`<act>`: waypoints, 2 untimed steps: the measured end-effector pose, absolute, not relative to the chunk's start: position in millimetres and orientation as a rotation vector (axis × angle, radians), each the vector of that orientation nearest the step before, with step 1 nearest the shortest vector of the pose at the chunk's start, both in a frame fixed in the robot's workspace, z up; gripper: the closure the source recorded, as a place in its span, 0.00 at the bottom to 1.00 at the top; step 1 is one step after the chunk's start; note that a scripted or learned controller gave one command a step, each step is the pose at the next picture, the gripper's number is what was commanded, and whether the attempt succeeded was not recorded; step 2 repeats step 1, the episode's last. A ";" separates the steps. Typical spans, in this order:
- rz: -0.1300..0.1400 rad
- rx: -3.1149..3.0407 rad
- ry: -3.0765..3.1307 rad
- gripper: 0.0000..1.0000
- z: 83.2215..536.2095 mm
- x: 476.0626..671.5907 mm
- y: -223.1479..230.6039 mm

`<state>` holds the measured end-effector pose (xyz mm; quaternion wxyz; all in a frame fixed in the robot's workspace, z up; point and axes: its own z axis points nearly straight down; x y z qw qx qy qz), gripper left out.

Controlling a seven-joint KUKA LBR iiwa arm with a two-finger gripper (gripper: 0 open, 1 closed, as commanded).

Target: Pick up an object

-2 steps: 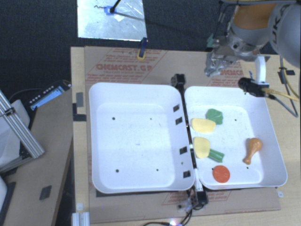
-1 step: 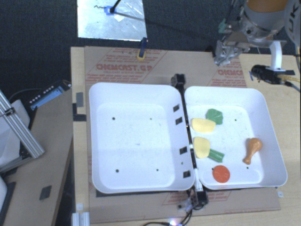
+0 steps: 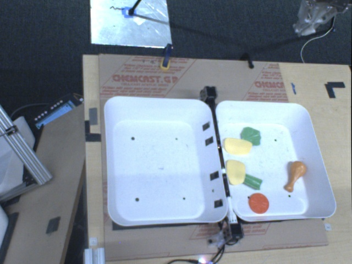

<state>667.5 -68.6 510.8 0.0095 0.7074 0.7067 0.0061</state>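
Here, nearest first:
Orange-red round piece (image 3: 259,203): at 6 o'clock in the right bin (image 3: 316,147), close to its near wall.
Yellow piece with green stem (image 3: 238,173): just beyond it, at about 8 o'clock, beside the divider between the bins.
Brown drumstick-shaped piece (image 3: 295,175): at 4 o'clock in the same bin — well apart from the others, lying at a slant.
Second yellow piece (image 3: 237,146): at 9 o'clock, near the divider.
Green piece (image 3: 251,135): touching the second yellow piece on its far side, around 10 o'clock.
Left bin (image 3: 118,114): side by side with the right bin on the table (image 3: 231,76).
Claw (image 3: 314,16): far off at 1 o'clock from the bins, beyond the table edge over the dark floor — whether it is open or closed, I cannot tell.
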 end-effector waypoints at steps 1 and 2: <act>0.004 2.220 2.213 1.00 536.3 667.9 -122.7; 0.004 2.220 2.213 1.00 536.3 667.9 -122.7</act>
